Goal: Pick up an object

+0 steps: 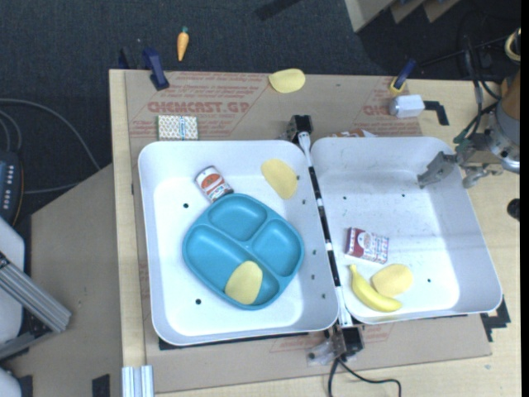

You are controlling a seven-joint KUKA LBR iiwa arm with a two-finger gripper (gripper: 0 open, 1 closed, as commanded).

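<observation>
**benchwatcher:** Two white bins side by side. The left bin (161, 222) has the big blue divided plate (240, 246) with a yellow piece (244, 282) in its lower compartment, plus another yellow piece (280, 178) and a small can (213, 184) above it. The right bin (450, 222) is mostly bare — its stuff is bunched in the lower-left corner: a small red carton (366, 244), a banana (369, 293) and a yellow lemon-ish lump (392, 279) touching the banana.

**gripnerd:** And the gripper (450, 169)?

**benchwatcher:** At the right bin's upper-right rim, fingers spread apart, nothing between them. So the nearest cluster lies down and to the left of it in the frame, well apart. My guess is it has to cross the bin diagonally to reach anything.

**gripnerd:** Banana's orientation?

**benchwatcher:** Long axis runs upper-left to lower-right along the bin's bottom edge — I'd say the fingers want to close across that, but the lump crowding it could get in the way.
</observation>
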